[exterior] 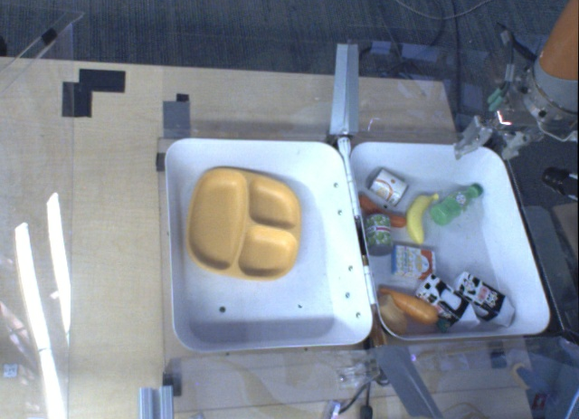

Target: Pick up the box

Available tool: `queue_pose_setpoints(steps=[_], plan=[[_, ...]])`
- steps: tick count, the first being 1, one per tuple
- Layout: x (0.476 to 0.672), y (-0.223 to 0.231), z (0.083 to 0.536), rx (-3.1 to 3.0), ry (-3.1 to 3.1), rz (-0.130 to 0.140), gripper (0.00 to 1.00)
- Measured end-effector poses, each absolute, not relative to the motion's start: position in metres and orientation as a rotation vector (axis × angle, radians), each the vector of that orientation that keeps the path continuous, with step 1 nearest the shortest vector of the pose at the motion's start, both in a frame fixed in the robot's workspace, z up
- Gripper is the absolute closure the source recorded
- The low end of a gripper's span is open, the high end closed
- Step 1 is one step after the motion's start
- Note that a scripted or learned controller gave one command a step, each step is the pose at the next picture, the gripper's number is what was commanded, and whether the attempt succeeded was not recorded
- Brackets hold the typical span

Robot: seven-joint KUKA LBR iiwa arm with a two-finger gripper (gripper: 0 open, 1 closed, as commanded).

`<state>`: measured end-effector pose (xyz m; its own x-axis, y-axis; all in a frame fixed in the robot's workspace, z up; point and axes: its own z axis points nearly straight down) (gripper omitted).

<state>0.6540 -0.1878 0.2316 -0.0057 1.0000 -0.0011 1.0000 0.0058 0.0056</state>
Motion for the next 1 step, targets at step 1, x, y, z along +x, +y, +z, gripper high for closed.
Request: queue_pose_setpoints(steps=[1], plan=[[0.5932, -0.1847, 0.1435, 2.318, 2.116, 0.003, 0.00]])
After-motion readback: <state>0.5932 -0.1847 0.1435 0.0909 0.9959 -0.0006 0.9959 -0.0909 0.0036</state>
